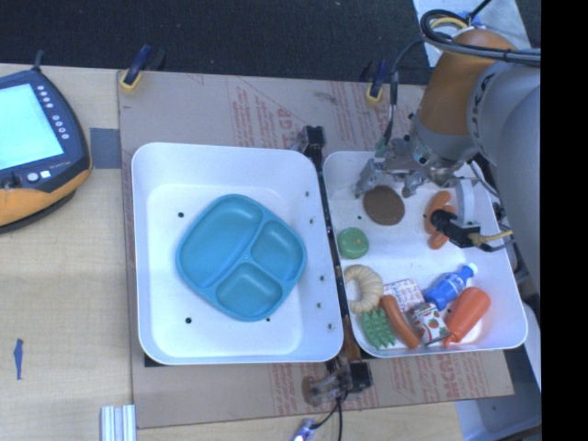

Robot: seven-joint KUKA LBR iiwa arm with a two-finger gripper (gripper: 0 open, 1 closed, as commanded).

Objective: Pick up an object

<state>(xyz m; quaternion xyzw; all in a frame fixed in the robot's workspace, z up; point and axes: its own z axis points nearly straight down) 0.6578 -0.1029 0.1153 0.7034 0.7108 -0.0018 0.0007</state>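
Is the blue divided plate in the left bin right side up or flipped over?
Right side up: the blue divided plate lies flat in the left bin, its three hollow compartments facing up.

Gripper (pixel 390 180) over right bin (pixel 514 333), brown disc (pixel 384 207) at its 6 o'clock (just below); blue tray (pixel 241 256) in left bin (pixel 147 246).
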